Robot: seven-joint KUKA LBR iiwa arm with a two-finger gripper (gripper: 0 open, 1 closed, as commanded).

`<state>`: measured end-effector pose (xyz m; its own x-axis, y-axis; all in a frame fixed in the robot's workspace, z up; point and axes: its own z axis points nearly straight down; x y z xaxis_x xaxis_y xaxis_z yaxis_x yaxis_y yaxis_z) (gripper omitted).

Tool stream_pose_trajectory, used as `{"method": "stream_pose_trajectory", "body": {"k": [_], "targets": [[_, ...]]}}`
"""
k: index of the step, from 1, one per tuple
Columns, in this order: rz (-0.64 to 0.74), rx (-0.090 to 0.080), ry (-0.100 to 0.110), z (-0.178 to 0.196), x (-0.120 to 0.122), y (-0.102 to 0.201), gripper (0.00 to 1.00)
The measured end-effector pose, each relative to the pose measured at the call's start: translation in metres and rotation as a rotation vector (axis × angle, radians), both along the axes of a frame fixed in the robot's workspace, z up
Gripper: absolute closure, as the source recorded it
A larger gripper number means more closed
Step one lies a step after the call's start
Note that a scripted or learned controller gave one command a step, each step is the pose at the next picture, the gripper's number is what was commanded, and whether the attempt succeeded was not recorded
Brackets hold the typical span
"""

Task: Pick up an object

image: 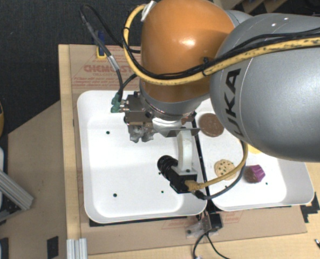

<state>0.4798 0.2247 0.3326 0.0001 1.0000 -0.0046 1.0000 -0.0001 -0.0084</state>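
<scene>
So, going from the left: the left bin (103, 161) is being sat over by the wrist end of the arm (267, 85), and the orange band (181, 36) is blocking most of what is being done underneath. Honestly, whether the jaws are released or clenched cannot be told from here, and nothing is being seen gripped between them.

Stuff that could be going wrong, as a guess: the jaws are being hung over the right part of the left bin, while everything pickable is being kept in the right bin (267, 196). If they are being lowered where they are now, bare bin floor is probably being grabbed and the try is being wasted. The yellow cable (224, 178) is also being draped across the shared bin edge, just beside the pieces, so one could be getting nudged or dragged by it during a move over there.

Targets, all being found right of the jaws, across that shared edge: a brown disc (211, 125) at the far side, tucked close under the arm; a speckled cookie-like piece (223, 168) nearer; and a purple block (254, 172) just right of that. The flat ones are probably being the harder grabs.
</scene>
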Motion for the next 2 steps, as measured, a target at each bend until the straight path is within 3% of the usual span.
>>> {"method": "stream_pose_trajectory", "body": {"k": [2], "targets": [[0.000,0.000,-0.001,0.0000,0.0001,-0.0002,1.00]]}}
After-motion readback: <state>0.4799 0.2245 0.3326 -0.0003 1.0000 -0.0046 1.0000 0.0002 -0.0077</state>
